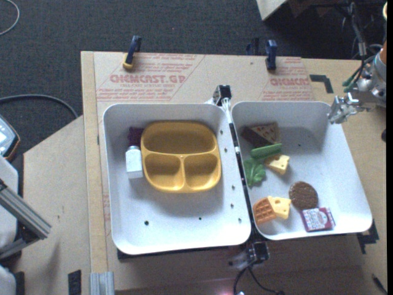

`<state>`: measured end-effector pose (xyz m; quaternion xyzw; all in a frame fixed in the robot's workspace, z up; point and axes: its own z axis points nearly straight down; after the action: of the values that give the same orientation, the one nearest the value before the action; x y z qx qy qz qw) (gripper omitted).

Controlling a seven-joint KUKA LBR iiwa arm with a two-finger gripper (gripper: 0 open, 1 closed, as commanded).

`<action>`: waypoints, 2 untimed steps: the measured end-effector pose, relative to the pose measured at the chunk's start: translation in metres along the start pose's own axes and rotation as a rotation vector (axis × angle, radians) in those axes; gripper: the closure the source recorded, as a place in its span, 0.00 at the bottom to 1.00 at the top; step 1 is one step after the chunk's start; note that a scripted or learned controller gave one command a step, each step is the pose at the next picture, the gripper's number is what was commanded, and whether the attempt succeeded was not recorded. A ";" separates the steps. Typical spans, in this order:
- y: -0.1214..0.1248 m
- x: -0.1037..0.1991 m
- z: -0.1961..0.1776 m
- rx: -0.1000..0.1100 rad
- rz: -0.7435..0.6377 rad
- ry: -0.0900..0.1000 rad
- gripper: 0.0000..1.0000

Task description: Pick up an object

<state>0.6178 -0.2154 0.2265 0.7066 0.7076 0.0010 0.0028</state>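
Note:
My gripper hangs over the far right corner of the right bin, open with nothing between its fingers. All the toy food lies to its left and nearer the front. In that bin are a brown wedge, a green pod, a small cheese wedge, a green leafy piece, a round brown cookie, a waffle with a cheese piece against it, and a red and white packet.
The left bin holds a yellow divided plate, a white bottle beside it and a dark purple item behind the bottle. Clamps grip the board's far edge.

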 end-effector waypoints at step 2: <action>0.018 0.110 -0.018 0.001 -0.004 0.002 1.00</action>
<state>0.6357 -0.1054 0.2441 0.7052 0.7090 0.0016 0.0017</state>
